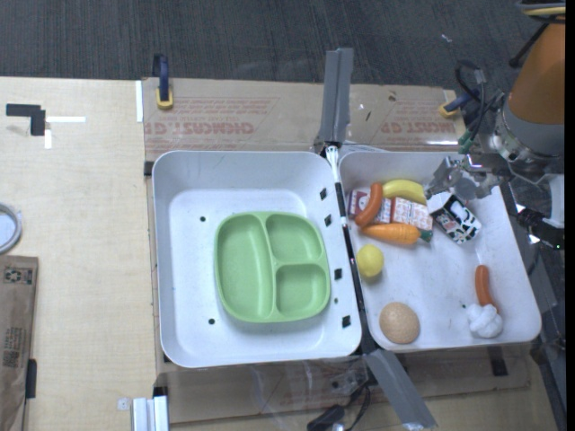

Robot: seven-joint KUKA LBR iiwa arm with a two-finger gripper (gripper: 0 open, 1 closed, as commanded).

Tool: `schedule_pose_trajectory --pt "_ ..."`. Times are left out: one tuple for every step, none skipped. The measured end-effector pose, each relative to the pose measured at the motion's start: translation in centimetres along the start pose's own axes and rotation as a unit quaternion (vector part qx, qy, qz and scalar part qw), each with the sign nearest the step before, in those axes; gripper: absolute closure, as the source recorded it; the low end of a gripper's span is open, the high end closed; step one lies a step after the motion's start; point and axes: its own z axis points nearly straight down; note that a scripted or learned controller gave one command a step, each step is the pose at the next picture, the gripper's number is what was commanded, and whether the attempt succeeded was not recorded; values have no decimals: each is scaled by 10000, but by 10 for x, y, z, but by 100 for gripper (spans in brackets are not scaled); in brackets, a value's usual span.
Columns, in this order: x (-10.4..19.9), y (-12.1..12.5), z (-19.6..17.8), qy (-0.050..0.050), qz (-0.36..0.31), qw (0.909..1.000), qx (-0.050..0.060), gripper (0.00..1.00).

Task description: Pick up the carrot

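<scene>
1. I see the carrot (393,233) lying flat in the right bin (431,305), close to that bin's left wall and in its upper half, its length running left to right.
2. It is crowded on three sides: a red sausage (367,204) touches it from the upper left, a red-and-white carton (404,212) presses along its top edge, and a banana (404,189) sits above the carton.
3. A lemon (369,260) rests just below the carrot's left end, near the divider between the bins.
4. A black-and-white carton (458,223) lies just right of the carrot's right tip.
5. The open floor in this bin is below and to the right of the carrot, a bare white patch in the middle.
6. Along the bin's lower edge I see a brown egg (400,322); near its right wall, a second small sausage (483,285) and a white fluffy piece (486,321).
7. The gripper (467,176) hangs at the upper right part of the right bin, near its back rim, well apart from the carrot. The wrist and cabling hide the jaws, so I cannot tell whether they are apart or together.
8. The left bin (180,268) holds a green divided plate (272,266), with bare floor all round it.
9. Both bins sit on the desk (72,205).
</scene>
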Motion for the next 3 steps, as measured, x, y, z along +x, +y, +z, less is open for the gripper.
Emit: schedule_pose_trajectory --pt "1 1 93 -64 -1311 9912 -152 0" --pt "32 -44 132 -48 -1671 9859 -60 0" --pt "18 8 134 -8 -2797 9601 -24 0"
